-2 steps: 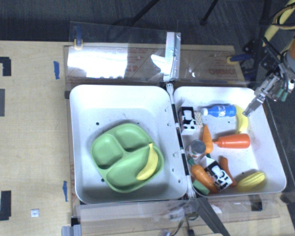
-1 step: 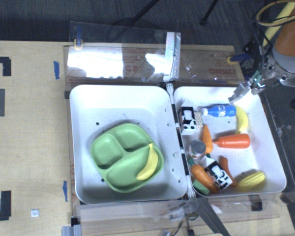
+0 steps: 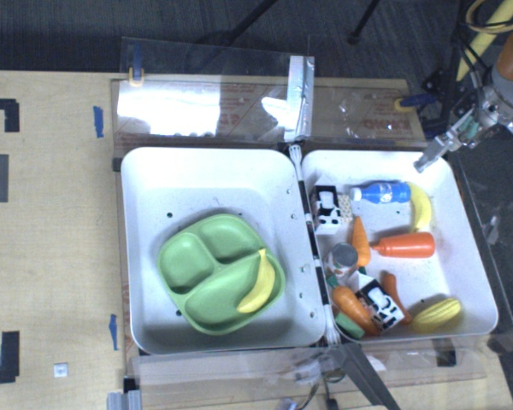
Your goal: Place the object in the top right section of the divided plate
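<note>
Arm: your iiwa arm (image 3: 506, 79) enters at the upper right, its orange band at the frame edge | Wrist: you have it angled down and leftward | Gripper: your gripper (image 3: 431, 157) hangs at the far end of the arm, fingers (image 3: 427, 161) pressed close together, nothing between them.

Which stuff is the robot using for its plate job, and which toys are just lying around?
For the job:
green divided plate
yellow banana lying on the plate's right side
gripper, above the right bin's far corner

Just lying about, in the right bin:
blue bottle
orange bottle
second banana
carrot
</note>
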### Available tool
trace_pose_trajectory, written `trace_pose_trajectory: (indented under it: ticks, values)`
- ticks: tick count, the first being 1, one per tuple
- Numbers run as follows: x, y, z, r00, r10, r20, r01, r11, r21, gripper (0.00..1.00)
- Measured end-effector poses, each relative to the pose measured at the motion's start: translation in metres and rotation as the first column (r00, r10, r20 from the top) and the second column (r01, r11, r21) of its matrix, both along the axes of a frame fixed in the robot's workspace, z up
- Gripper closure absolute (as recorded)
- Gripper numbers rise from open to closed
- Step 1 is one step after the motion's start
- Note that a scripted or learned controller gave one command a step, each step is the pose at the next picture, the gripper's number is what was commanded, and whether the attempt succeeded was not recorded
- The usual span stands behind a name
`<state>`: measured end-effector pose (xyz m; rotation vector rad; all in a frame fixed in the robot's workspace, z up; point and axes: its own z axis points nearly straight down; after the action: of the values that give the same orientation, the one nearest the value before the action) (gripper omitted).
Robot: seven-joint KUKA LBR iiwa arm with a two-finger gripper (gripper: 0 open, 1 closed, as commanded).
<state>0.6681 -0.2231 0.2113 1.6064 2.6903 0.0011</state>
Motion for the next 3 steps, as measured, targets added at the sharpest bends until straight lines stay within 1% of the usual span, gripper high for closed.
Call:
trace_pose_trajectory:
  ticks: [1,2,3]
  values:
    - [0.000,0.025,0.033,0.985,0.172,0.000,-0.172,0.985,-0.001,0.00]
    - [-0.002,0.026,-0.009,0.951,0.309,-0.004,-0.309,0.951,0.002,0.00]
    - [-0.006,0.009,0.009,0.887,0.462,0.000,-0.462,0.887,-0.003,0.00]
